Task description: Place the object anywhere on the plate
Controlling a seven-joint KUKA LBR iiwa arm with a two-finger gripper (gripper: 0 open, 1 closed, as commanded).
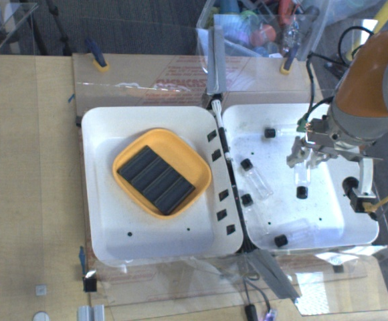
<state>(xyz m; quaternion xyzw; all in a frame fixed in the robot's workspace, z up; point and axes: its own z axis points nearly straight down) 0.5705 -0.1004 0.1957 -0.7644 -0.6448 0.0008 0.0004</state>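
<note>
A yellow plate [187, 154] with rounded corners sits turned like a diamond in the left bin [100, 199]. A dark grey ridged slab [156, 177] lies flat on the plate, covering most of its middle. My gripper [304, 161] hangs over the right bin [328, 212], in its upper right part and far from the plate. Its fingers [294, 156] point down, stand open, and have nothing between them.
Small black pieces [302, 192] are scattered over the right bin's floor, and a clear tube [256, 180] lies near its left side. A raised divider [224, 172] with black tabs separates the bins. A clear box of toys [267, 9] stands behind them.
</note>
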